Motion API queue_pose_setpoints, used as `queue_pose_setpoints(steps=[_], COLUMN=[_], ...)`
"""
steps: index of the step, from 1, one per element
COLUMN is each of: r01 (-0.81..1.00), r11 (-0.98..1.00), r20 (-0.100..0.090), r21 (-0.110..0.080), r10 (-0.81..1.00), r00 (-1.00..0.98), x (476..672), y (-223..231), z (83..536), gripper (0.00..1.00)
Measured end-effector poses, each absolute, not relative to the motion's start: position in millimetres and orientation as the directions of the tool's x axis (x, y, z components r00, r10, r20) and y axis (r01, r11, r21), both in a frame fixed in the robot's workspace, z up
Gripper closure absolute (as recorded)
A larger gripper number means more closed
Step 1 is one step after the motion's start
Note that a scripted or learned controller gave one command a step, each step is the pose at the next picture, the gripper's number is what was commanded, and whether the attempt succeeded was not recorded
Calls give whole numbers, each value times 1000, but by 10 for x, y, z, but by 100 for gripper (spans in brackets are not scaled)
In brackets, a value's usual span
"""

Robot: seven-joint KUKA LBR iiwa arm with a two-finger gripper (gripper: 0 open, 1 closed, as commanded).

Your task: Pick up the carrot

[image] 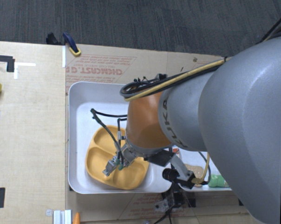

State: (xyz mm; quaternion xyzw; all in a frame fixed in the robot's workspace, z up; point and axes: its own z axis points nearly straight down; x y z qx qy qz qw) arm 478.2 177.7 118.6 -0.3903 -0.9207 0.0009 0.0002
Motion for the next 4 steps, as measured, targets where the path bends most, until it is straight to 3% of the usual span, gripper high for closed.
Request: queue_pose_setpoints(steps=[1, 2, 3, 4], r01=[816, 821, 941, 999], r11=[578, 570, 340, -48], r20=[-9, -33, -3, 0], r21=[8, 31, -3, 10], r10=[816, 821, 940, 999], r00=[-578, -570, -340, 48], x=[4820, 4924, 5074, 5014], y=[2103, 2035, 2140, 2045], z=[941, 1052, 1637, 1101], gripper=[0, 100, 100, 100])
